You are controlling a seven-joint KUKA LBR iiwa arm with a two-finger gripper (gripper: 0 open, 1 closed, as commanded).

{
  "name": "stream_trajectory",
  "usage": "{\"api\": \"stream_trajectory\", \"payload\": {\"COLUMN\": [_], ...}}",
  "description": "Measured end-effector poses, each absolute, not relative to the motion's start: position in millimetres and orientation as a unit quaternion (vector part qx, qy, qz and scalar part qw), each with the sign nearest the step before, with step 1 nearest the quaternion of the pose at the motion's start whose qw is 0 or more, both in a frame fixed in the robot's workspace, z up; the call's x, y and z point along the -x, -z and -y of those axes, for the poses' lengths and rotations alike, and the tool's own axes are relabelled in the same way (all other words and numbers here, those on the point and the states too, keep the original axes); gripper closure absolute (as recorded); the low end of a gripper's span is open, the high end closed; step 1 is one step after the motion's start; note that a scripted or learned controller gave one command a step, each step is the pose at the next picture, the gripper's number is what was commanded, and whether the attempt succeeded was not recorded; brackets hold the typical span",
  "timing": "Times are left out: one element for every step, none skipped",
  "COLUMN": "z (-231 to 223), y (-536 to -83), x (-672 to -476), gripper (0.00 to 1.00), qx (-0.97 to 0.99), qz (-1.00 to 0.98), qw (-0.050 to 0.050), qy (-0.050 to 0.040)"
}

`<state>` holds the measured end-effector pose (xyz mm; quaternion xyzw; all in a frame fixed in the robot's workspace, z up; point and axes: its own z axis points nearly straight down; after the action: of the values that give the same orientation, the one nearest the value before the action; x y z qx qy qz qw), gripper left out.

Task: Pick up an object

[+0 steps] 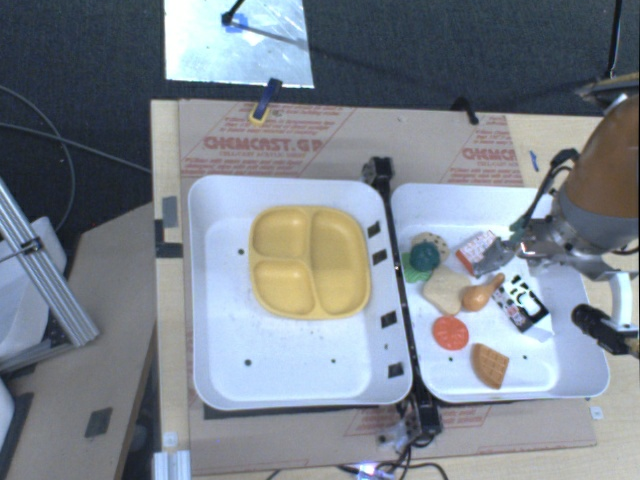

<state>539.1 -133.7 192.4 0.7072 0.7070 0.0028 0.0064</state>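
**Arm low over the right bin's toy food**

Camera view: Brown board beneath the bins carries red print, "CHEMCAST", repeated upside down near the far right corner. The left bin, smooth white plastic with rounded corners, holds a matte yellow tray split into three compartments. The right bin holds the small objects: a teal ball touching a speckled tan cookie, a pale wedge, a brown drumstick shape, a flat orange-red disc, a ridged orange wedge, a red and white box, and a black and white packet whose lettering is too small to read. The gripper sits just beside the red and white box and above the drumstick shape; I cannot tell how its fingers stand, and nothing shows between them. A shiny foil sheet lies on the dark carpet beyond the bench.
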Motion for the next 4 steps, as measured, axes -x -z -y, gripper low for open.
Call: {"api": "stream_trajectory", "payload": {"z": [113.7, 50.2, -15.4, 6.2], "y": [-183.6, -242.7, -293.8, -215.5], "x": [-484.8, -533.5, -493.0, -491.8], "gripper": [0.00, 0.00, 0.00, 0.00], "qx": [-0.707, -0.703, -0.703, -0.707], "qz": [-0.707, -0.711, -0.711, -0.707], "qw": [-0.001, 0.003, 0.001, -0.002], "qy": [0.0002, -0.0034, -0.0033, 0.0019]}}
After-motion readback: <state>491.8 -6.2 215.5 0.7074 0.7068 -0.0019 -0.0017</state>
